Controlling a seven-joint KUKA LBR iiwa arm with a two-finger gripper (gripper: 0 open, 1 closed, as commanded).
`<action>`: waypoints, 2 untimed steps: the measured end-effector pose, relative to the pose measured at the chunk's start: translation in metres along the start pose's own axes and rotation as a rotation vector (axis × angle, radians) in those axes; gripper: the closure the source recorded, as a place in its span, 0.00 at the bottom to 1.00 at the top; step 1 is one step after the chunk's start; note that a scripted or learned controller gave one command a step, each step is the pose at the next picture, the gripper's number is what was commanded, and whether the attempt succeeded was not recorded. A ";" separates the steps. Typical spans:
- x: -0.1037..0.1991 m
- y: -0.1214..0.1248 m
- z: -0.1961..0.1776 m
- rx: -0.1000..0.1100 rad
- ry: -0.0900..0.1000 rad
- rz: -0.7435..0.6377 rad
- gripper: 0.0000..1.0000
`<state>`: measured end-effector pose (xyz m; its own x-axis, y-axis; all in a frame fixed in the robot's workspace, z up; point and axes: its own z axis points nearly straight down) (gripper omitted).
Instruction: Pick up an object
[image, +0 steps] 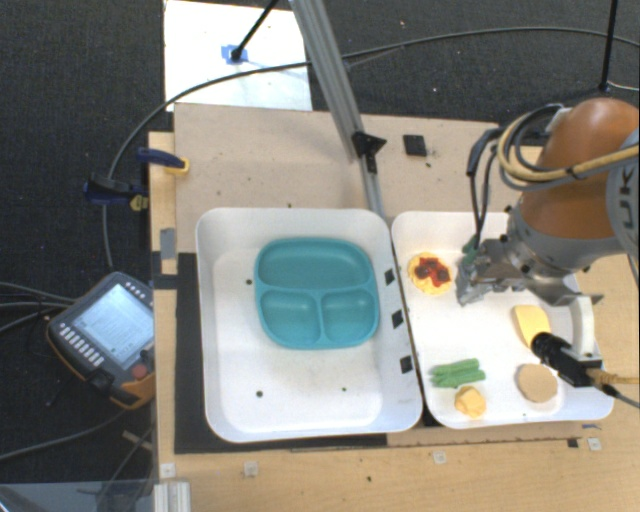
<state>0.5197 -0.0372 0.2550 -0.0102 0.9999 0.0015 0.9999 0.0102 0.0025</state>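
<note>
The right bin (430, 330) holds several toy foods: a small round pizza (430, 272) at its upper left, a green bean pod (457, 374), a yellow lump (470, 402), a tan round cookie (537, 383) and a yellow wedge (530, 323). My gripper (472, 287) hangs low over the right bin, just right of the pizza, with its tips near the bin floor. Nothing shows between its fingers.
The left bin (225, 330) carries a teal divided tray (317, 292). A grey pole (340, 90) slants up from the bench between the bins. Cables loop around the arm's orange band (590, 140). A teach pendant (105, 335) lies off the bench at left.
</note>
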 end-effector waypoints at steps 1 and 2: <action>0.052 -0.013 0.012 0.002 0.000 0.001 1.00; 0.110 -0.024 0.017 0.002 0.001 0.000 1.00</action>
